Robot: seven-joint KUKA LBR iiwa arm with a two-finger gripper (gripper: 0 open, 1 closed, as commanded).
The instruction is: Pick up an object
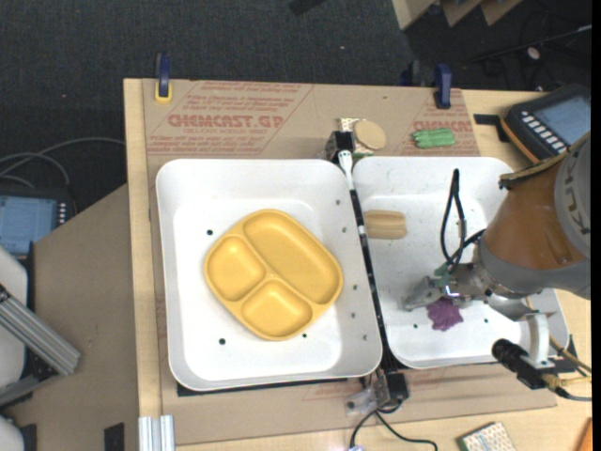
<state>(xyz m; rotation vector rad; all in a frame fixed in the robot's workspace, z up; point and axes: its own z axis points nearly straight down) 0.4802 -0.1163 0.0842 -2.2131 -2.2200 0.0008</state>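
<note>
In the right bin [413, 346], a small purple object [447, 316] lies near the front. My gripper [430, 293] is low over the bin floor, right at the purple object's upper left edge, and seems to touch it. The grey arm with its orange band [526, 228] comes in from the right and hides the wrist. A tan cylinder-like block [385, 224] lies at the left side of the same bin, well apart from the gripper. A yellow divided plate [272, 272] sits in the middle of the left bin [178, 205].
A green piece [434, 139] and a round tan disc [370, 136] rest on the bench behind the bins. A black cable [453, 214] hangs over the right bin. A handheld pendant [549, 125] sits at the back right. Blue clamps [163, 78] hold the board's far edge.
</note>
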